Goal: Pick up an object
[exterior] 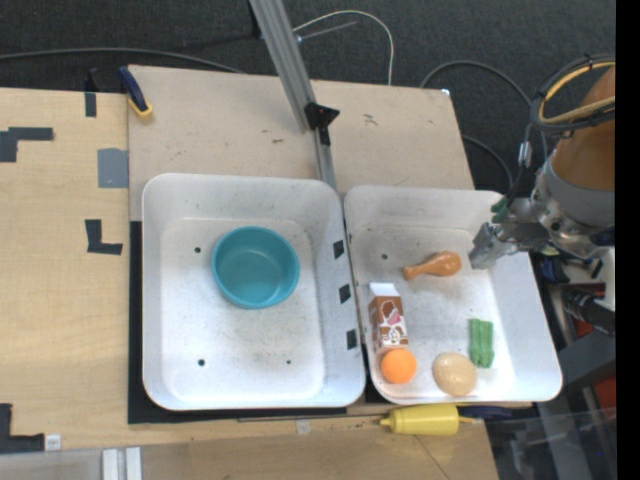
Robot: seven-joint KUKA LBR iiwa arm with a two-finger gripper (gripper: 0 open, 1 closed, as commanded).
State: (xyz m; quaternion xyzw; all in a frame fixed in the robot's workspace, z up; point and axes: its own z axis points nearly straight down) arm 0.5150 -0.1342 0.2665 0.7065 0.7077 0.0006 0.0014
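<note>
My tool (487, 245), its state beyond what I can tell, hangs over the right bin (525, 313) near the drumstick (433, 266), carton (387, 320), green piece (482, 342), egg (454, 373) and orange ball (399, 366).

A robotics lab: a plywood bench (250, 128) carries two white bins (165, 268), loose cables (350, 23) trail behind the bench, and a metal camera pole (285, 48) rises beside the bins.

Right bin: drumstick (434, 266), carton (387, 320), orange (398, 366), egg (454, 373) (pale), green piece (482, 342).
</note>
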